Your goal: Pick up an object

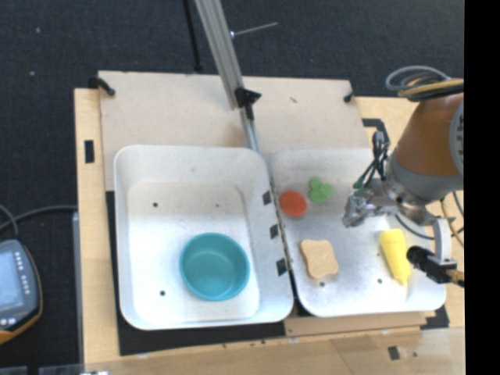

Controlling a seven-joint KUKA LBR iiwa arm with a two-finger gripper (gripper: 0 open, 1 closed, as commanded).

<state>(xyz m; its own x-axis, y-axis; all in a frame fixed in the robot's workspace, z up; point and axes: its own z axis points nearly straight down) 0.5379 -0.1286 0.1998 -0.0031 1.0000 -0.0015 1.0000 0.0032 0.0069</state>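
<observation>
**Four small toys sit close to the gripper**

The gripper [355, 212] hangs low over the right bin [344, 299]. It is small and dark here, so I cannot tell how it is set or whether it has anything.

Just to its left sit a green toy [319, 191] and an orange-red ball [293, 203]. Below and left lies a tan bread slice [319, 258]. Below and right lies a yellow toy [395, 255], like a banana.

They all look light and hard, probably plastic. The ball may roll away. The yellow toy looks easiest: squeeze it across its thin middle.

A blue bowl [215, 266] sits far left, in the left bin [141, 170].
</observation>
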